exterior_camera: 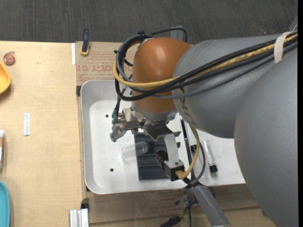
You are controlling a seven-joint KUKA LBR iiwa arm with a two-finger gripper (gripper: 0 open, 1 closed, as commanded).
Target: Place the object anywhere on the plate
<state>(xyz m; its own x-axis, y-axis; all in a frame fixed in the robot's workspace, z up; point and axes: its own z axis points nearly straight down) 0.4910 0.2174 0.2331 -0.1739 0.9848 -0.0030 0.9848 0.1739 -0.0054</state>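
From the camera above the bench, we see the grey arm (246, 93) reaching in over the white bin (90, 126), its orange band (158, 70) directly over the pincer (150, 161). The pincer's dark body points down into the bin, and the wrist hides its tips, so we cannot tell whether it is open or closed, nor whether anything is in it. Just to the left of the pincer, a small clear object (132, 151) lies on the bin floor, close against the dark body; we cannot tell if they touch. To the right of the pincer, past the yellow cable (191, 162), a slim pen-like item with a black end (209, 160) lies in the same bin. Well to the left of the pincer, beyond the bin's rim, is the wooden bench top (42, 126) with a small white strip (26, 124). A teal rounded edge (3, 205) and an orange-yellow piece (3, 79) are cut off at the far left
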